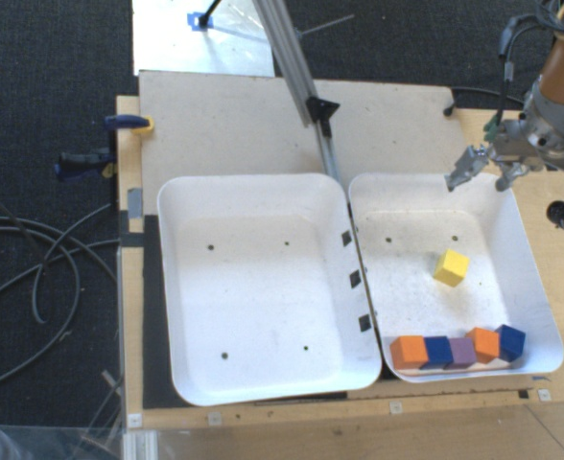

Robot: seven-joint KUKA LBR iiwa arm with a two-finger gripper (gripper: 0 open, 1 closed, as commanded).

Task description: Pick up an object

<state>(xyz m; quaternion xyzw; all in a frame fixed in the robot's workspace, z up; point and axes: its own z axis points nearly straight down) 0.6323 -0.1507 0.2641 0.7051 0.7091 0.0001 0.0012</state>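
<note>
Bench: a pale bench [263, 123] is seen from above at a slant, bearing two shallow white bins side by side.
Left bin: the left bin [181, 209] is the larger-looking of the two; small dark dots are seen on its floor.
Right bin: the right bin [527, 257] is where all the blocks are found.
Arm: the arm [562, 75] is brought in from the right of the view, its orange band above the wrist.
Gripper: the gripper [481, 172] is held above the far rim of the right bin, with two fingers splayed apart — nothing is seen between them, so it is judged open and unladen.
Row of blocks: five blocks are lined along the near wall, touching one another — an orange block [409, 351], a blue block [437, 351], a purple block [462, 352], a second orange block [484, 343] and a dark blue block [511, 341].
Yellow block: the yellow block [451, 267] is set alone on the bin floor, well apart from the row and from every wall, turned slightly askew.
Deciding relation: the yellow block is placed nearer the camera than the fingers and a little to the view's left, lower down on the floor; it is roughly cubic, so no long axis is to be favoured.
Likely target: the yellow block is judged the easiest pick, since free space is left on all its sides.
</note>
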